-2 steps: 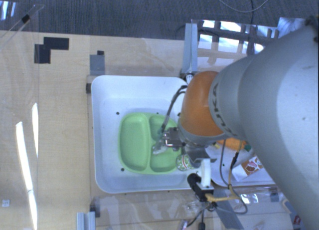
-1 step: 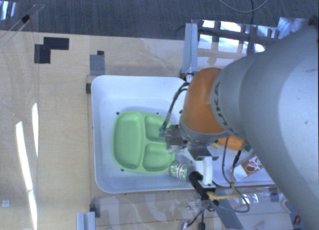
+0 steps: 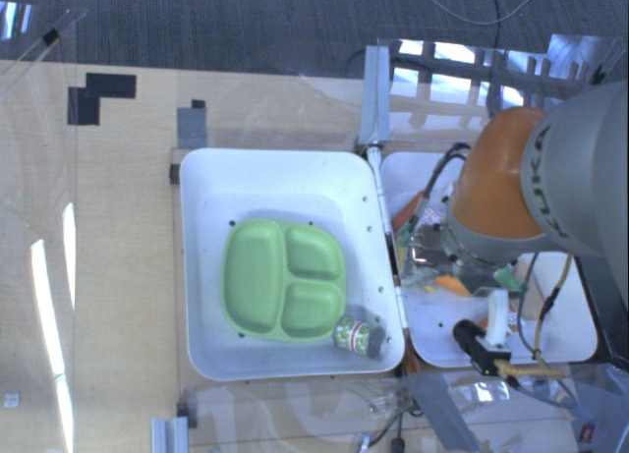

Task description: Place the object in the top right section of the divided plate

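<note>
Grey arm, orange-banded and nearest my camera, reaches in from the right across the right bin. Next in size, the left bin holds the green divided plate, with one long section at left and two smaller at right. I see the gripper low over the right bin's left side; whether it is open or closed I cannot tell. A small can lies on its side just beside the plate's lower right corner. An orange piece lies near the gripper in the right bin. Which item is the task's object I cannot tell.
</note>
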Tool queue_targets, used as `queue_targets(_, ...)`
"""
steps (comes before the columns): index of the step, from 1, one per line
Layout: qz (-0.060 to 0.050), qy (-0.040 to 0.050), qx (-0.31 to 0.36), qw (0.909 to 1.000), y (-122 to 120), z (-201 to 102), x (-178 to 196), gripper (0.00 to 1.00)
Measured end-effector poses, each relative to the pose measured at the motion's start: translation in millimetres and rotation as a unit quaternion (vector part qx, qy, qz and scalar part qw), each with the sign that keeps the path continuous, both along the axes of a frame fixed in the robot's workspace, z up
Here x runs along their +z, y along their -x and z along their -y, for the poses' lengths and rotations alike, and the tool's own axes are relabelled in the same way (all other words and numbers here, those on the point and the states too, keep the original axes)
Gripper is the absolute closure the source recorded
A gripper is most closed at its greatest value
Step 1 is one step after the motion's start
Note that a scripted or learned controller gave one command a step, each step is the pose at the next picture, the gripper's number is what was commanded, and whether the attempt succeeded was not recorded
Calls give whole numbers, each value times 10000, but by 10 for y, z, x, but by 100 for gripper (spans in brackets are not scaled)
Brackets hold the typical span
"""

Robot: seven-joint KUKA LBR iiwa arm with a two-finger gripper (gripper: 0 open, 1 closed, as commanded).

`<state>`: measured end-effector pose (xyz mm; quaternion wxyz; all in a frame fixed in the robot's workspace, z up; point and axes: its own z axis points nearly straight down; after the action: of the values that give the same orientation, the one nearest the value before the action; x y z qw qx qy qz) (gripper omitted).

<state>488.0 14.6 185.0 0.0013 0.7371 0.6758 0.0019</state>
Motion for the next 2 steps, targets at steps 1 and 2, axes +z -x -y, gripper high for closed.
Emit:
queue_targets(1, -22, -5, -1858, 9826, -79, -761, 60, 100)
queue_targets(2, -14, -1, 169, 9999, 6, -366, -11, 100)
